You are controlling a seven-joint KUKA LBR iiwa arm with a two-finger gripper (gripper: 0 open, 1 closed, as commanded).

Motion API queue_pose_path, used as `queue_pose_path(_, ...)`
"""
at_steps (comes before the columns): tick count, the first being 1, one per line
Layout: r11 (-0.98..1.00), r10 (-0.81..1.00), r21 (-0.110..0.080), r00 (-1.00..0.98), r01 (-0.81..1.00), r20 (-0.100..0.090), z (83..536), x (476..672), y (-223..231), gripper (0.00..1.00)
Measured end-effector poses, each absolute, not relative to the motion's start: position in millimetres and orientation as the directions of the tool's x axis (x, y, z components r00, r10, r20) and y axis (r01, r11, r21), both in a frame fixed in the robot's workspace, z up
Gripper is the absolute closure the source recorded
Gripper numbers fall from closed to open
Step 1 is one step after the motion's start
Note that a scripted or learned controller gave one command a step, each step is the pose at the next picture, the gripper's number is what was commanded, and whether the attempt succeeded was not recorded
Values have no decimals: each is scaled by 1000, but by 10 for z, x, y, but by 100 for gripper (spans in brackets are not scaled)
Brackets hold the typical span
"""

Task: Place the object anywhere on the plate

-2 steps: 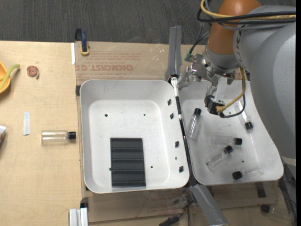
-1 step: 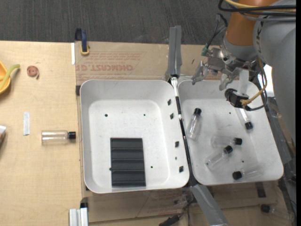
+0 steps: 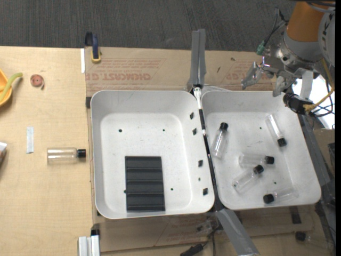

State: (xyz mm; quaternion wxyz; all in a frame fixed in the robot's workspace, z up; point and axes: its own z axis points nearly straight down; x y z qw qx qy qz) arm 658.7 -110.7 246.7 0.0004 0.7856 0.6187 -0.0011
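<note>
The arm (image 3: 308, 20) hangs at upper right, its pincer (image 3: 265, 78) spread open, holding nothing.

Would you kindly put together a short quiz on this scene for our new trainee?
1. True or false: the black plate bears a vial.
2. How many black-capped vials lie in the right bin?
3. The end effector hovers over: A) the left bin's middle; B) the right bin's far edge; C) the loose vial on the bench.

Key: 1 false; 2 five; 3 B.
</note>
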Motion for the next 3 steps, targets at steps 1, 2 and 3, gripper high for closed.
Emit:
queue_pose_path(1,-25,1000,1,25,1000,-2,2848,6502,-1600,0)
queue_pose_path(2,-126,992,-1,126,992,-2,4296,6340,-2194,0)
queue_pose_path(3,-377,926,-2,377,926,-3,4343,6595,-1777,0)
